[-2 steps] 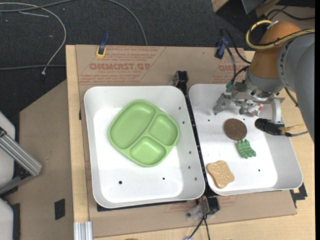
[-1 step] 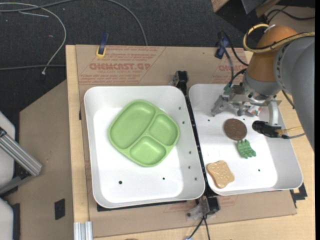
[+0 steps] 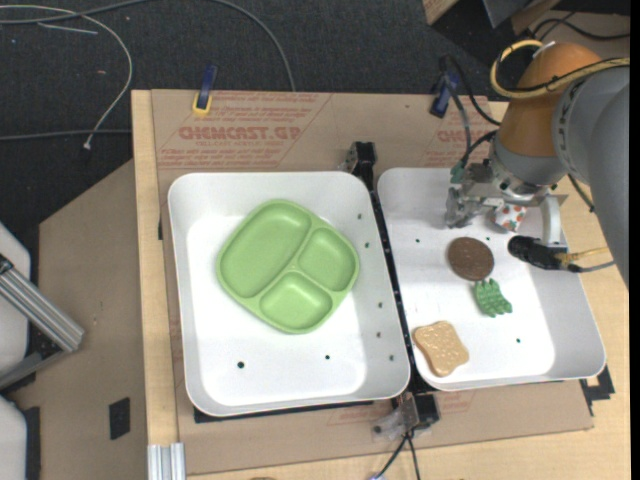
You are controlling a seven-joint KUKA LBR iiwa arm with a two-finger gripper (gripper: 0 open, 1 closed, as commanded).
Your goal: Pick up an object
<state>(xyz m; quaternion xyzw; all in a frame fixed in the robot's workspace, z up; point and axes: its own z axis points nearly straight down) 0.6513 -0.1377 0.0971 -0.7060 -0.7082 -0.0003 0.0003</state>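
The gripper (image 3: 470,211) hangs just above the brown disc (image 3: 470,258) (whether its jaws are apart, I cannot tell). Below that disc lie a green toy (image 3: 492,298) and a toast piece (image 3: 441,348).

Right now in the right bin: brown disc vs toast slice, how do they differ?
The brown disc is round and dark brown; the toast slice is squarish and tan with a lighter edge. The disc sits mid-bin, just below the gripper; the toast lies at the right bin's near-left corner, far from it. A green piece lies beside the disc. Both lie flat.
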